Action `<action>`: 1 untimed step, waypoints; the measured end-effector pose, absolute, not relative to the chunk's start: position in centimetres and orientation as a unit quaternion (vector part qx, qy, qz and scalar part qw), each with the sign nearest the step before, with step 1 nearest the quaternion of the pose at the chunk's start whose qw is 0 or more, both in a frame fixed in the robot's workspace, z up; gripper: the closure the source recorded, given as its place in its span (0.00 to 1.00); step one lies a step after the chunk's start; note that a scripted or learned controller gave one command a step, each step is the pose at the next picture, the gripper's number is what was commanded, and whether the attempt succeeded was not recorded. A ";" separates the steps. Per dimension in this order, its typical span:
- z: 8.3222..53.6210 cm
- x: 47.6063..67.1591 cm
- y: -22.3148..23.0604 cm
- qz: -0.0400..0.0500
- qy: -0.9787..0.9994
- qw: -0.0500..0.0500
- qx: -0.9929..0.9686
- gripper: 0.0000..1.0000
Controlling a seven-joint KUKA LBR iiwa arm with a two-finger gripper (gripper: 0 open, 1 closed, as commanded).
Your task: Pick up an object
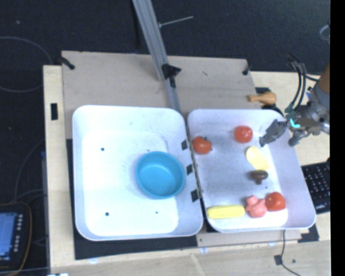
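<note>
Open hand [283,134] hovers beside round red ball [243,134] in smooth right bin [293,171].

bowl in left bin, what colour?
Blue; the bowl shows best in the camera view.

A bright blue bowl [159,174] is sitting in the white left bin [92,131], while the white right bin [224,171] is showing three red pieces [243,134], two yellow ones [225,212], a brown one [259,176] and a pink one [254,206] near its front edge.
</note>
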State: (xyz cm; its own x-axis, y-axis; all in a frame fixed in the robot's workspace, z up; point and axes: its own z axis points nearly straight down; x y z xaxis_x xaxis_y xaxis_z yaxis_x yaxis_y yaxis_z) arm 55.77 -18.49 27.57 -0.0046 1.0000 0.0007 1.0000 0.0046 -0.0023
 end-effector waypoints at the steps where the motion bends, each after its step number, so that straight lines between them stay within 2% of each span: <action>1: 27.8 55.8 -18.5 -0.001 -0.709 -0.001 -0.705 0.00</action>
